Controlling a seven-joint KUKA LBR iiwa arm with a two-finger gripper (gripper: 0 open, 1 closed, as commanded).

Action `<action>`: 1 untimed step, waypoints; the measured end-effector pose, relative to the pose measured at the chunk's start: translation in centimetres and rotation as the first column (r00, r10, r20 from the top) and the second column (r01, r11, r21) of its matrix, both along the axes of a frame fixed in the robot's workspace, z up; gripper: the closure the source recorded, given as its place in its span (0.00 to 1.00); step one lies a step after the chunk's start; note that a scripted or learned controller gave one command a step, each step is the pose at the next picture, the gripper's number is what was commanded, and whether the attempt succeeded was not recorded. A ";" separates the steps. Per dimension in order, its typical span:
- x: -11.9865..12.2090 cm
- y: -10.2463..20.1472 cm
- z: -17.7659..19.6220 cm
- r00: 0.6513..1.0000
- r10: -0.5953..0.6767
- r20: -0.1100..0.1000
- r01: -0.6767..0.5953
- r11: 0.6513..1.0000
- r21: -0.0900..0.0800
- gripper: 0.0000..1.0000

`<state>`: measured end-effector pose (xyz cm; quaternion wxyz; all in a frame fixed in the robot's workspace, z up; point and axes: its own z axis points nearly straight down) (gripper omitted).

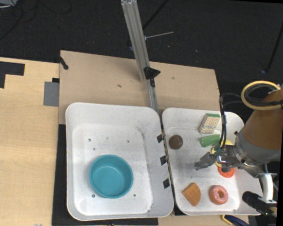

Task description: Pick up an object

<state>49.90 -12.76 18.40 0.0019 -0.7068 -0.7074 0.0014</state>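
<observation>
Nearest the camera, along the front edges of the two bins, sit a teal bowl (110,176) in the left bin (78,115), toward its front, and in the right bin (180,118) an orange wedge-shaped piece (192,193) beside a pink doughnut (218,194) close to the front rim. Moving rightward across the right bin, a brown ball (175,141) lies just inside its left edge, then a speckled pale block (209,123) and a green piece (210,140) toward the back. The gripper (207,161) hangs low over the middle of this bin, its dark fingers pointing left; whether they are spread or closed I cannot tell, and nothing is visibly between them. An orange-red object (226,172) sits just behind them, under the wrist. No object is chosen yet by the look of it. The green piece lies just beyond the fingers toward the back rim, long axis roughly left-right; the doughnut and wedge lie toward the front.
</observation>
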 end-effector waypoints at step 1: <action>0.0 -0.1 -4.2 1.000 -0.001 0.000 0.001 1.000 0.000 0.00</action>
